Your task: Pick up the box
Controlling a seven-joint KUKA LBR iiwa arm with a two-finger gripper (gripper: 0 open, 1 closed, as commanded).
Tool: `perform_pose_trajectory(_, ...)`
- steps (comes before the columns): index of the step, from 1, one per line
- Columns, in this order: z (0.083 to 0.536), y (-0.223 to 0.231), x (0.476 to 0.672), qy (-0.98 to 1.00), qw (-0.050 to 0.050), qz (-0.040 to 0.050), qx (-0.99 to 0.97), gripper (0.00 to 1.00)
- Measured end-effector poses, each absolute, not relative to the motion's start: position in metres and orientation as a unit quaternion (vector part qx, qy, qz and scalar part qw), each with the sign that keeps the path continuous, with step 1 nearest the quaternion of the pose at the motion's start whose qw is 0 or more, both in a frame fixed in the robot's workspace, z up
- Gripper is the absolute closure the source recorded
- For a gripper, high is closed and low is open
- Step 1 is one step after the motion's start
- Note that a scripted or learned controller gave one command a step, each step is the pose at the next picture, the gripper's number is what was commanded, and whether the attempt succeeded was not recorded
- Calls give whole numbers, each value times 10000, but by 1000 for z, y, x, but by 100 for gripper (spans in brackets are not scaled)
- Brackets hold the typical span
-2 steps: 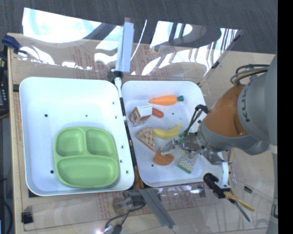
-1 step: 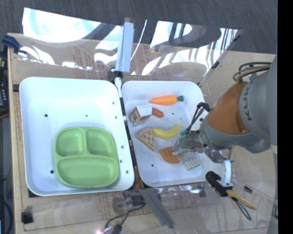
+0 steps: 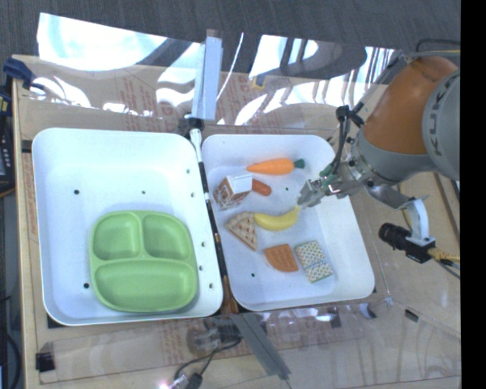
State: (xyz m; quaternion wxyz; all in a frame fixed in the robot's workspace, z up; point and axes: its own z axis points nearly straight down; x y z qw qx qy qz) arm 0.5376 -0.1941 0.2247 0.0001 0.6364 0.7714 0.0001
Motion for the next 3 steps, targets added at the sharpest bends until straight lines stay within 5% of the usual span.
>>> perform_pose_trajectory(1, 225, -194, 538, 7713, -1, 2, 6365, 0)
perform_pose_trajectory(2, 245, -210, 514, 7830, -2, 1, 6221, 0)
perform_pose_trajectory(3, 164, -210, 476, 7350, -20, -8, 6781, 0)
